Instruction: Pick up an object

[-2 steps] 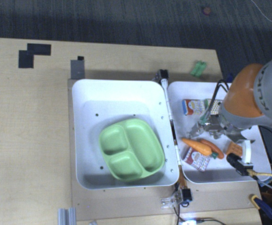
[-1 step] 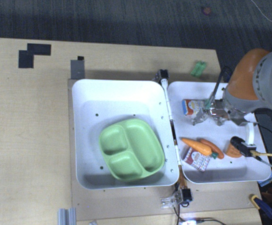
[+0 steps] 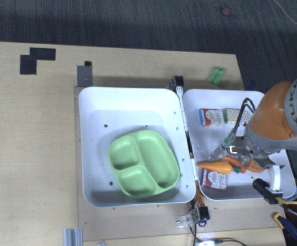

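My gripper (image 3: 234, 157) is low in the right bin (image 3: 192, 137), under the orange-banded wrist. It sits right at the thick end of an orange carrot (image 3: 215, 165) that lies across the bin's front part. I cannot tell whether it has hold of the carrot. A small red and white carton (image 3: 214, 179) lies just in front of the carrot. At the back of the bin lies another small carton (image 3: 212, 117) with a pale meshed packet (image 3: 233, 116) beside it.
The left bin (image 3: 94, 137) holds a green divided plate (image 3: 144, 162), tilted toward the front right. A small green object (image 3: 216, 75) lies on the bench behind the right bin. The arm covers the right bin's right side.
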Controlling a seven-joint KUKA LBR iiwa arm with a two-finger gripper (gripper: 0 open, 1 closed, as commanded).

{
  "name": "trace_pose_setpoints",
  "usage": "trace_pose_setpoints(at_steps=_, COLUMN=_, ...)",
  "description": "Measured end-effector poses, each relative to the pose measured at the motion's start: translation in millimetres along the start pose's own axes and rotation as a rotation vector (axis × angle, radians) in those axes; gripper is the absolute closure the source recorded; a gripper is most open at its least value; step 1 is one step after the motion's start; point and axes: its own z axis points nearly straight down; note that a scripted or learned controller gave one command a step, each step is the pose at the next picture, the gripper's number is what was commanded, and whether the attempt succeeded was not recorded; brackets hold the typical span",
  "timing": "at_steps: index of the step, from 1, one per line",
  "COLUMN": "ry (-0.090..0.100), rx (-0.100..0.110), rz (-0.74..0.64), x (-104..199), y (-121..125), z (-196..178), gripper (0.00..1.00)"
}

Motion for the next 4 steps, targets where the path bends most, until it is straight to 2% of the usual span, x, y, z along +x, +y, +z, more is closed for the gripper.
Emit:
trace_pose_setpoints(at_steps=1, ry=-0.001, rx=-0.007, rz=-0.001, x=0, y=2, z=-12, gripper=1.0)
trace_pose_setpoints(at_steps=2, ry=-0.001, rx=-0.007, rz=-0.002, x=0, y=2, z=-11, gripper=0.0)
trace_pose_setpoints(at_steps=3, ry=-0.002, rx=-0.004, rz=-0.001, x=22, y=19, z=2, gripper=0.0)
trace_pose_setpoints(at_steps=4, ry=-0.002, rx=-0.01, rz=-0.003, x=22, y=21, z=-10, gripper=1.0)
